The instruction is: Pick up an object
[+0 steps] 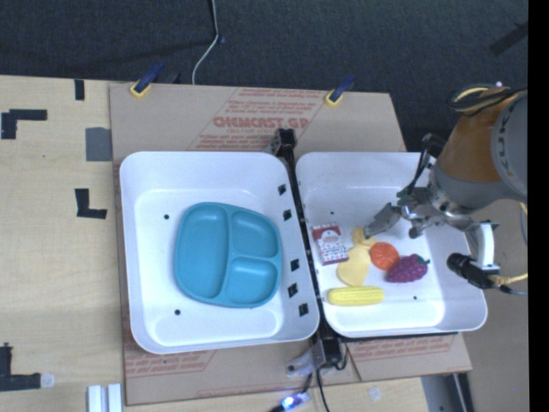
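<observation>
Clustering in the right shallow white bin (343,174), toy foods lie under the two-finger gripper (382,226).

A small orange-red plastic tomato (383,253) sits mid-group, touching a purple plastic grape bunch (407,269) on its right and a pale yellow pear-shaped piece (353,269) on its left; a yellow plastic corn cob (355,296) lies just below, a red-and-white printed card (329,242) to the left. The gripper's fingers stand apart, holding nothing, just above the tomato. The left white bin (141,178) holds a blue divided plastic plate (227,253).

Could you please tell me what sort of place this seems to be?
Probably a robotics lab bench: a robot arm reaches over two white bins, toy food lies in one, and cardboard covers the bench.
</observation>
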{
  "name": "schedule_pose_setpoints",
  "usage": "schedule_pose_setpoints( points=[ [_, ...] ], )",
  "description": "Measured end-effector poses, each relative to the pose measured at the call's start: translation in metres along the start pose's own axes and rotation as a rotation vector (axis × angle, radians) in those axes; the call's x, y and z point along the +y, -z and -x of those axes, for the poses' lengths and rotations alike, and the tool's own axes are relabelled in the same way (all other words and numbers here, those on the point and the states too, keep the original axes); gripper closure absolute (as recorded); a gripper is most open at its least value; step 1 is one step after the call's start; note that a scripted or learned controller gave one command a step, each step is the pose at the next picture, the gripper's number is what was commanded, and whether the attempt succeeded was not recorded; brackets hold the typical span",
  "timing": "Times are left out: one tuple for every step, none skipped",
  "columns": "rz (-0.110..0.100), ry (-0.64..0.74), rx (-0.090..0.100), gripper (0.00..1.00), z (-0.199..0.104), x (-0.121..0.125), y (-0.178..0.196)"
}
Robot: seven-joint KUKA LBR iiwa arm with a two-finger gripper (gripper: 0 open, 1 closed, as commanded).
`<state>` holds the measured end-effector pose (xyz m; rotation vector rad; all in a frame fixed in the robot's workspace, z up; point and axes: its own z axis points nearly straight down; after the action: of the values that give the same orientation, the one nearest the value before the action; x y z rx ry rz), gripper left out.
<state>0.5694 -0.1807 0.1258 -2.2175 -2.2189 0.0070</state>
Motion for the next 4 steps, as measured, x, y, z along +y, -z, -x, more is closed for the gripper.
schedule_pose_setpoints(
  points=[
    [0.006, 0.001, -0.001, 0.0, -0.001, 0.0, -0.043],
    [0.009, 0.001, -0.001, 1.0, -0.001, 0.002, -0.029],
    [0.008, 0.001, -0.001, 1.0, -0.007, 0.002, 0.032],
    [0.008, 0.001, -0.001, 1.0, -0.008, -0.003, 0.075]
  ],
)
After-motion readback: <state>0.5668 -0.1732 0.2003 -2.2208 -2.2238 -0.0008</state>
